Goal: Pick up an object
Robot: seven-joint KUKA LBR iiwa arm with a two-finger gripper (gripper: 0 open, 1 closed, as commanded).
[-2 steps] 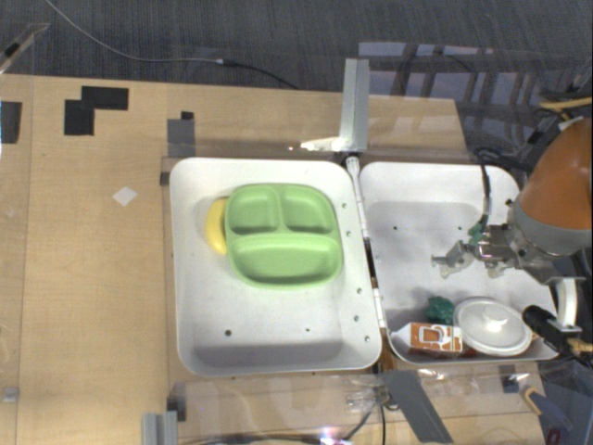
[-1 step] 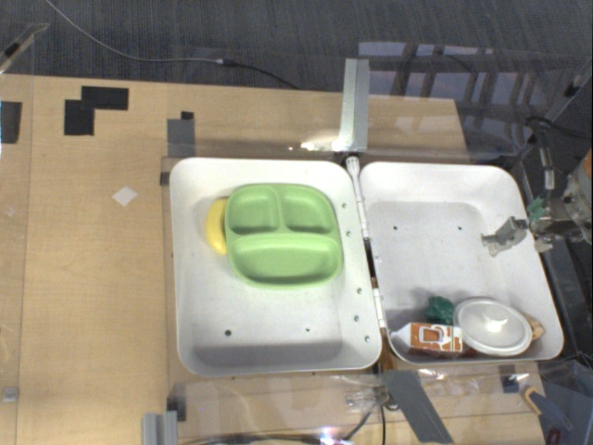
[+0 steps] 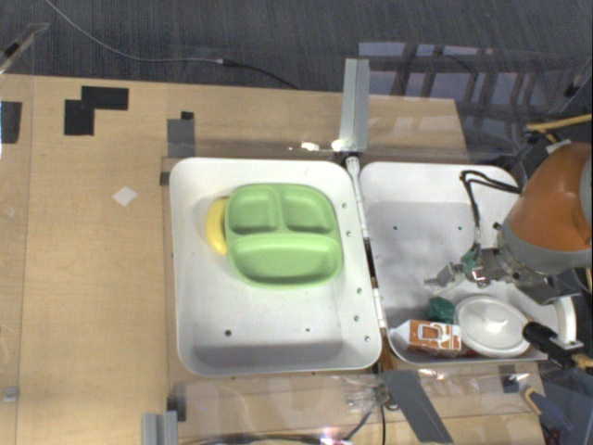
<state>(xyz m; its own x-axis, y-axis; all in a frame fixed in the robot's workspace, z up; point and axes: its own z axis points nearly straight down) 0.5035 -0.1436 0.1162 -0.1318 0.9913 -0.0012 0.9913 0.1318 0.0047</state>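
Note:
In the right bin (image 3: 408,202), my gripper (image 3: 460,273) hangs low over the front half, just above a cluster of objects. A small dark green item (image 3: 441,308) lies right below it. In front of that lies an orange and white carton (image 3: 434,337), with a white bowl (image 3: 491,324) beside it on the right. The arm's orange band (image 3: 556,213) rises at the right edge. In the left bin (image 3: 199,323), a green divided plate (image 3: 281,235) rests partly over a yellow item (image 3: 215,225).
A grey metal post (image 3: 356,100) stands behind the seam between the bins. A black cable (image 3: 482,188) loops over the back right of the right bin. Wooden bench surface (image 3: 83,276) spreads to the left of the bins.

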